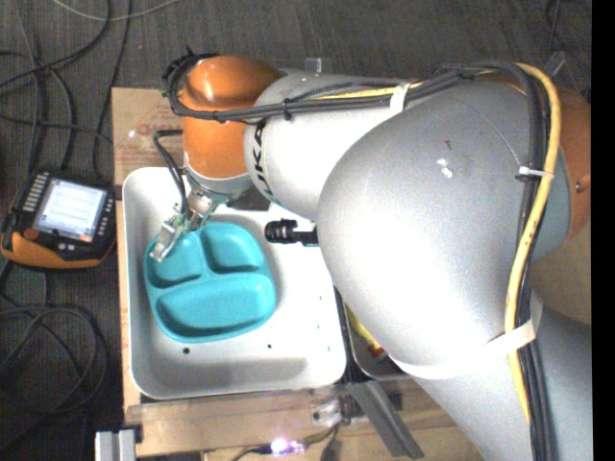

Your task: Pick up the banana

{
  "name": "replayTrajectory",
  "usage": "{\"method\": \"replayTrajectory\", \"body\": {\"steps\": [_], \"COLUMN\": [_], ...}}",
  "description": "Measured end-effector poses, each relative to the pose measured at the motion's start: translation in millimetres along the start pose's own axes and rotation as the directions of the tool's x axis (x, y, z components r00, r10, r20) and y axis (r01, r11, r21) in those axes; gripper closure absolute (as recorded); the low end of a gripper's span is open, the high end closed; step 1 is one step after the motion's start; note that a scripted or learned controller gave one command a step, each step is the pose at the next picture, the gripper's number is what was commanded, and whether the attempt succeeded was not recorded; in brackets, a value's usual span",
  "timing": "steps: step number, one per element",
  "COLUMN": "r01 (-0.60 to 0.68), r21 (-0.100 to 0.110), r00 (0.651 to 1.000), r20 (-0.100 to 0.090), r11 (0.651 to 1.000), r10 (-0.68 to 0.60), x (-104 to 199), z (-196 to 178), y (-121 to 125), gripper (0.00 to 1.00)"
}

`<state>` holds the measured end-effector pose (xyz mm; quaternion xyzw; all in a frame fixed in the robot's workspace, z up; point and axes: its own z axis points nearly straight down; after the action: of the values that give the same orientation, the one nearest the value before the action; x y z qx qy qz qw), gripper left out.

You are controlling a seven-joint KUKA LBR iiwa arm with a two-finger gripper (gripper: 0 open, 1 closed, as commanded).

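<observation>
My gripper [176, 229] hangs over the plate's [216, 301] upper-left corner, spread or pinched I cannot tell, and the yellow sliver right of the plate, likely the banana [358, 334], looks light, soft and easily bruised, so I'd grip it mid-body, gently.

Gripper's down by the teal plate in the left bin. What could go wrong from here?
1. The gripper sits at the upper-left rim of the teal plate in the left bin. Going lower may tip or drag the plate instead of picking anything.
2. The arm covers most of the right bin, so the camera cannot check what lies there.
</observation>
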<state>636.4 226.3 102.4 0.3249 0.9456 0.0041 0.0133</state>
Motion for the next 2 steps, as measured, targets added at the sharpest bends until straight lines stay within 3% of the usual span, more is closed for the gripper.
{"method": "replayTrajectory", "body": {"steps": [1, 2], "r01": [0.155, 0.34], "r21": [0.016, 0.01], "r00": [0.988, 0.94], "r20": [-0.02, -0.029], "r11": [0.988, 0.94], "r10": [-0.155, -0.34], "x": [-23, -13], "z": [-31, 7], "y": [8, 17], "gripper": [0.0, 0.0]}}
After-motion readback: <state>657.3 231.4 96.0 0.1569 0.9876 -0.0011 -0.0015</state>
